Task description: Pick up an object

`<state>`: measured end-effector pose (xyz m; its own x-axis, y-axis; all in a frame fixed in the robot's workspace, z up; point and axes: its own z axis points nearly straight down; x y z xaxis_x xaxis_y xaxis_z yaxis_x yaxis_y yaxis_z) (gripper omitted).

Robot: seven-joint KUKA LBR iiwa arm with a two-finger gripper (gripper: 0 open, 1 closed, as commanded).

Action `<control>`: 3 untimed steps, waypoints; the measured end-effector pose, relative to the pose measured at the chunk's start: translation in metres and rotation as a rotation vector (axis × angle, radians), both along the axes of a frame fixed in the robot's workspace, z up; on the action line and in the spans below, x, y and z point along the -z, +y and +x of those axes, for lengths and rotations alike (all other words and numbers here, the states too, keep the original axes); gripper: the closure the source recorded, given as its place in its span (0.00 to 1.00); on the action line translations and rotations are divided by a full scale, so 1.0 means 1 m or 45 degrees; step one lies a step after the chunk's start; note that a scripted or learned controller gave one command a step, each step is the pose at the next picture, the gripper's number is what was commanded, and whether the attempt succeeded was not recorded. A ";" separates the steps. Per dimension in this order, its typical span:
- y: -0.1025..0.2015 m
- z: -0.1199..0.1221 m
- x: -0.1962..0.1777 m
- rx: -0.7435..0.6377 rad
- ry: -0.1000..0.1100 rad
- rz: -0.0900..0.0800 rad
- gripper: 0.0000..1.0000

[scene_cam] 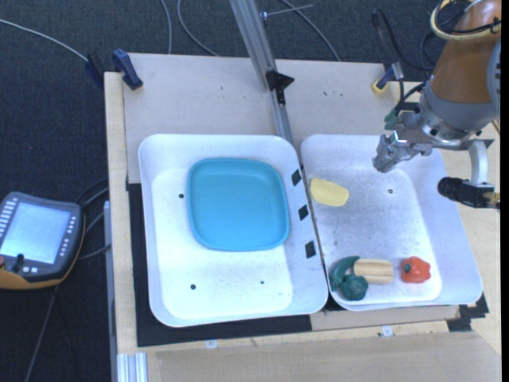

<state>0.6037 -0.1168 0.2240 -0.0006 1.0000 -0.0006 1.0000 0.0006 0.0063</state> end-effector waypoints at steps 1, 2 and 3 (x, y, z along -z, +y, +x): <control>0.000 0.001 -0.042 0.000 0.003 0.000 1.00; 0.053 -0.001 -0.045 -0.004 0.007 0.002 1.00; 0.099 -0.004 -0.033 -0.003 0.008 0.001 1.00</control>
